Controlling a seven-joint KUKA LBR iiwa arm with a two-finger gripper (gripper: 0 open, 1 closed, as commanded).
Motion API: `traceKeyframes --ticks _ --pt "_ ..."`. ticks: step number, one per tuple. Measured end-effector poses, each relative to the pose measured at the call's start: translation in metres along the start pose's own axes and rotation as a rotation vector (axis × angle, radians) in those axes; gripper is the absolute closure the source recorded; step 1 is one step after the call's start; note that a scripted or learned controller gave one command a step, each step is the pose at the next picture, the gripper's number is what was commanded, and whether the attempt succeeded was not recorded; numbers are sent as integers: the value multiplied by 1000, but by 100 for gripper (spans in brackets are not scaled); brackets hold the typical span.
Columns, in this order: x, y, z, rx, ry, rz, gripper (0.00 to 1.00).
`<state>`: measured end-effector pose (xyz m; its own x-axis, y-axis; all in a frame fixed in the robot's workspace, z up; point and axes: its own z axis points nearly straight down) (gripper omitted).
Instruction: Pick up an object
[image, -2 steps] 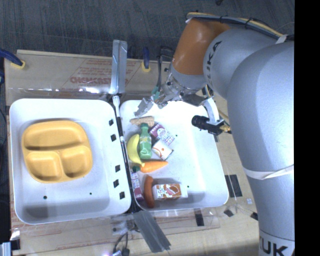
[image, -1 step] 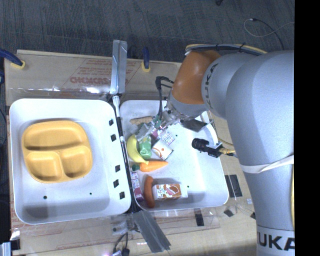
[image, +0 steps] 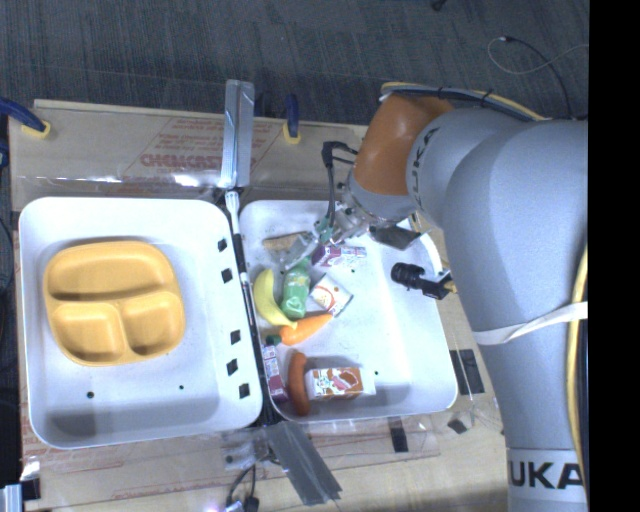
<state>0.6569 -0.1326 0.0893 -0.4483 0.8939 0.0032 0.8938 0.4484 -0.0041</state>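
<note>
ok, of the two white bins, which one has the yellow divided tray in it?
The left bin: the yellow tray lies in it alone. The right bin holds the small items, including a banana and a carrot.

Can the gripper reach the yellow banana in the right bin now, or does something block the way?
Probably yes: the yellow banana lies uncovered from above, though a green packet and an orange carrot crowd its side.

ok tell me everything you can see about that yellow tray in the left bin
The yellow tray looks like matte moulded plastic, rounded at the corners, with three compartments: a long one across the far side and two smaller ones nearer the camera. It lies flat, right way up, on the floor of the left bin, toward its left wall. Nothing sits in it or touches it.
</note>
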Motion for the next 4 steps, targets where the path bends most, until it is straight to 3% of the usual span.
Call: traceKeyframes --ticks 1,2,3,4 --pt "82 -54 -100 1 0 -10 0" --pt "53 -79 1 0 0 78 0" --pt "31 -11 -72 0 -2 -16 0" --pt "24 -37 -8 -14 -9 -101 0"
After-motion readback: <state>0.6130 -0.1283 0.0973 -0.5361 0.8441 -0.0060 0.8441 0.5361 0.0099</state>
